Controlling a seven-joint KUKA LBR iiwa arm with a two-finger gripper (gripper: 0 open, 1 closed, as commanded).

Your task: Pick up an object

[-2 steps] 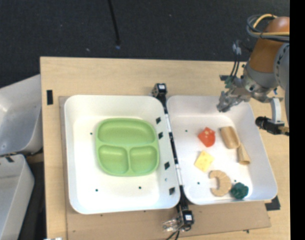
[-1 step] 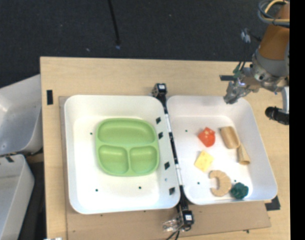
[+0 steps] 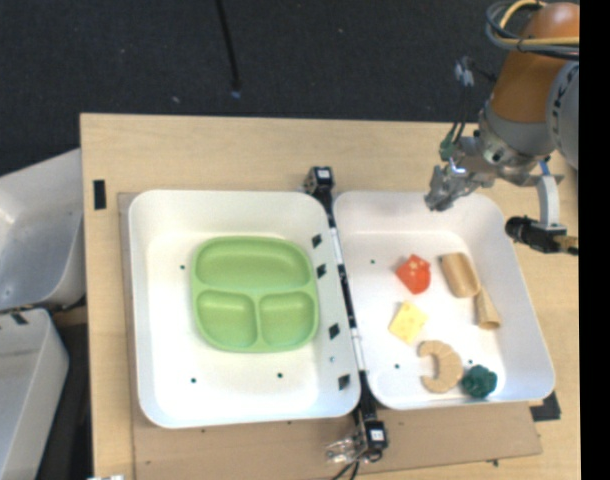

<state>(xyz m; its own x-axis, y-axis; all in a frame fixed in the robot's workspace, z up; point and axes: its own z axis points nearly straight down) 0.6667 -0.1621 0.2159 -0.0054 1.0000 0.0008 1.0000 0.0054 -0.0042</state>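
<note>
Camera view looking down at a slant on a wooden counter (image 3: 235, 153) that is carrying two white bins side by side. Left bin (image 3: 165, 388) is holding a green divided plate (image 3: 253, 292). Right bin (image 3: 525, 338) is holding five small pieces: a tan cylinder (image 3: 459, 273), a narrow tan stick (image 3: 485, 310), a tan crescent (image 3: 440, 365), a yellow wedge (image 3: 407, 321), a red strawberry-like piece (image 3: 413, 273) and a dark green lump (image 3: 477, 380). Grey arm is reaching in from the right, its pincer (image 3: 442, 192) hanging over the far edge of the right bin; whether it is spread or pressed together cannot be told, and nothing is showing between its tips. All candidates are lying toward the viewer from the pincer. The red piece and the tan cylinder are sitting nearest; the cylinder's long axis is running roughly away from the viewer, tilted slightly left at its far end.
</note>
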